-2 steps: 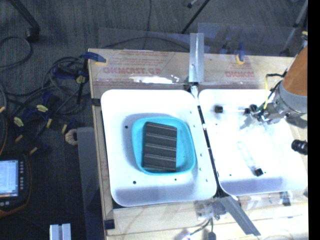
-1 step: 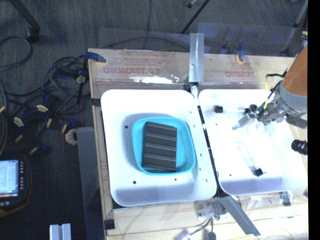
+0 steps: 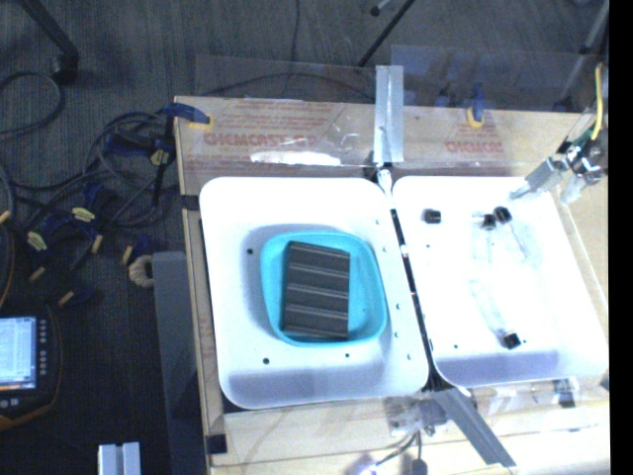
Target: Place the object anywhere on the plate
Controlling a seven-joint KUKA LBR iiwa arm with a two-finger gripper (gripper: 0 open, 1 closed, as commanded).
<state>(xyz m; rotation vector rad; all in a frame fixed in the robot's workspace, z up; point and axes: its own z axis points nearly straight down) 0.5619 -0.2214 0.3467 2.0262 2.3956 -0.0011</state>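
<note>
Two shallow white bins sit side by side on the wooden bench (image 3: 297, 132). Left bin (image 3: 223, 265) holds a light blue plate (image 3: 368, 285), roughly square with rounded corners, set about mid-bin. On the plate lies the object, a dark grey ribbed block (image 3: 316, 290), a rectangle with four ridges running across it, slightly tilted, resting flat and fully inside the plate's rim. It covers most of the plate's middle; blue shows around all sides.

Right bin (image 3: 554, 354) has several clear, see-through pieces with small black caps or ends: one black bit (image 3: 431, 216) near the bin's top left, two (image 3: 495, 218) near top centre, one more (image 3: 510, 340) lower down toward the near edge. Clear bodies are faint against the white, shape hard to make out.

Gripper (image 3: 574, 161) is at the far right edge, above the right bin's top right corner, well apart from the plate and block. Nothing seen between it and the block. Whether it is wide or narrow cannot be told, too small and cut off at the frame edge.

A grey metal strip (image 3: 389, 117) stands upright between the bins at the back. Tangled cables with blue and yellow clips (image 3: 109, 196) lie on the dark floor to the left, with a handheld screen (image 3: 20, 354) at the lower left.
</note>
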